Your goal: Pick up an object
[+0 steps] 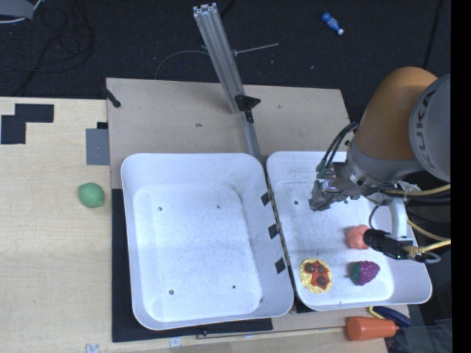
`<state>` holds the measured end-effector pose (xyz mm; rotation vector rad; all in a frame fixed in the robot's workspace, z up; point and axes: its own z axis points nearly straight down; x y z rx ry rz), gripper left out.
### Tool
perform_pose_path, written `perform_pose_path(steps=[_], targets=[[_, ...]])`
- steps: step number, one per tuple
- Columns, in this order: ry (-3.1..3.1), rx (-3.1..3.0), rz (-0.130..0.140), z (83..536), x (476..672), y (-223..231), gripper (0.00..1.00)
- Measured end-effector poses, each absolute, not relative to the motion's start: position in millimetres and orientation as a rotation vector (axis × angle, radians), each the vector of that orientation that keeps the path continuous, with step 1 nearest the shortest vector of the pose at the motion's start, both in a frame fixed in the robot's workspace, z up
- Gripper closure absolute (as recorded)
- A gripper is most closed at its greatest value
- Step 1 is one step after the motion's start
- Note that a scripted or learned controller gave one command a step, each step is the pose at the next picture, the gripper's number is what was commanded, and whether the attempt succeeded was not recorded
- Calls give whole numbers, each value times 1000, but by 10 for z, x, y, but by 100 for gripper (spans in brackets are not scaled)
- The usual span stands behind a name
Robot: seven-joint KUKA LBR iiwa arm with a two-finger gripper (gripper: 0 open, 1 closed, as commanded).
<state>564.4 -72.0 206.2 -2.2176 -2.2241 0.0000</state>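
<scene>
Three small toys are lying in the right white plastic bin (294, 169), toward its near end: a round yellow piece with red spots (316, 276), a purple grape-like cluster (364, 272) just beside it, and an orange-pink lump (357, 237) a little farther back, partly tucked under the arm's cabling. The dark metal claw (321, 199) is hanging over bare bin floor, apart from all three, and whether it is spread or closed I cannot tell at this size. Nothing is sitting between its tips.

To do this step well, I judge the arm should be travelling toward the near end and settling squarely above one toy before dropping. The yellow piece looks the freest choice, standing clear of the cabling, though it is lying near the bin's left wall. The purple cluster is lying close to the bin's near rim. The left white bin (140, 169), a green ball (91, 195) on the bench (44, 234) and an orange object (372, 327) below the bins are lying elsewhere.
</scene>
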Motion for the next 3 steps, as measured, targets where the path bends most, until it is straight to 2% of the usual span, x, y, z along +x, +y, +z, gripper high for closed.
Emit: perform_pose_path(steps=[1,2,3], targets=[[-2225,-2216,-1,2042,5732,-144,100],[-2224,-2217,0,2086,5678,356,100],[-2224,-2219,0,2105,5748,904,100]])
